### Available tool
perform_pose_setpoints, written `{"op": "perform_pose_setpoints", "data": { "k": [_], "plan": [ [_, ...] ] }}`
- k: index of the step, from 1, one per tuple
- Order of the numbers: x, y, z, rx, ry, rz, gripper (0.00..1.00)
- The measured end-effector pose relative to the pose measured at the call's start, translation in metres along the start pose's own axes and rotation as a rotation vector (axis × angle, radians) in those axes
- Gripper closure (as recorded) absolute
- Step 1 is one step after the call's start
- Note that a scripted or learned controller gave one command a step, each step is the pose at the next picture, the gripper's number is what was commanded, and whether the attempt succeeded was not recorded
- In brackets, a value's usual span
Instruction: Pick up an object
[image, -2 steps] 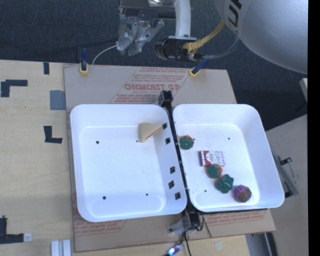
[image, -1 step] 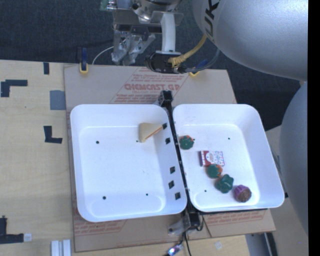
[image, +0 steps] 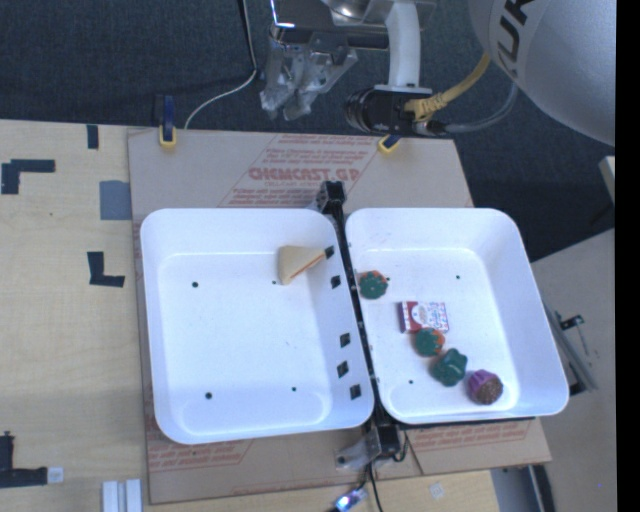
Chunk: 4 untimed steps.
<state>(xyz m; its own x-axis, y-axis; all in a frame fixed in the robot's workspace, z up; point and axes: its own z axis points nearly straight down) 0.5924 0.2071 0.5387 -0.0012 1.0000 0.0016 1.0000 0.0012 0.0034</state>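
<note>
Pale wooden bench (image: 60, 300) carrying a brown cardboard sheet (image: 300, 170), on which two shallow white bins sit side by side, their inner rims touching along a black clip strip. Nearest the camera, in the right bin (image: 500, 250), a purple knobbly object (image: 484, 386) lies by the near right corner; just beside it, to its left and slightly farther, a dark green object (image: 449, 367), then a second green piece with an orange spot (image: 428, 342). A red and white packet (image: 424, 317) lies flat directly beyond these, touching or nearly touching the second green piece. A further green and orange object (image: 372, 285) rests close to the dividing rim. In the left bin (image: 170, 300), a tan wedge-shaped object (image: 297, 263) lies near the far right corner, with a thin stick-like part pointing toward the divider. Beyond both bins, above dark carpet, the gripper (image: 292, 80) hangs well apart from every object, holding nothing; its fingers are too indistinct to judge their spread. Grey arm body (image: 560, 50) occupies the far right.
</note>
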Motion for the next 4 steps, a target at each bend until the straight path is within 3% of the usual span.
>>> {"op": "perform_pose_setpoints", "data": {
  "k": [1,2,3,4],
  "plan": [
    [0.027,0.056,0.006,0.003,-0.003,-0.002,1.0],
    [0.026,0.075,0.005,0.004,-0.003,0.001,1.0],
    [0.026,0.076,0.005,0.004,-0.003,0.0,1.0],
    [-0.063,0.038,0.012,0.004,-0.004,0.007,1.0]
  ]
}}
